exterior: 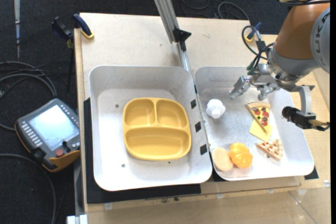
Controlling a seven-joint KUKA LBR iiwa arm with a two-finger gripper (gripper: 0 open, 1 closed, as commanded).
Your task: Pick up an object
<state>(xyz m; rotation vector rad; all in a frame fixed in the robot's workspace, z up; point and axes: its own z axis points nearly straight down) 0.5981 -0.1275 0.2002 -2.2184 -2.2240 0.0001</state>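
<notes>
Nearest the camera, along the front edge of the right bin (294, 168), a pale round piece (222, 159) is seen touching an orange pepper-like toy (241, 155), with a small waffle piece (270, 149) just beside them to the right. Slightly farther back in that bin a pizza slice (261, 119) is laid flat, its tip directed toward the front, and a small white object (215, 108) is found near the wall shared with the left bin (100, 113). In the left bin a yellow divided plate (156, 128) is set, with three compartments visible, close to the middle of the floor. Above the rear part of the right bin the gripper (251, 86) is held, its two fingers spread apart with nothing between them; it is placed behind the pizza slice and to the right of the white object, apart from both. Behind it the arm (302, 34), with its orange band, is seen reaching in from the right. Off the bench to the left, a handheld control pendant (48, 134) is laid on the dark floor.
</notes>
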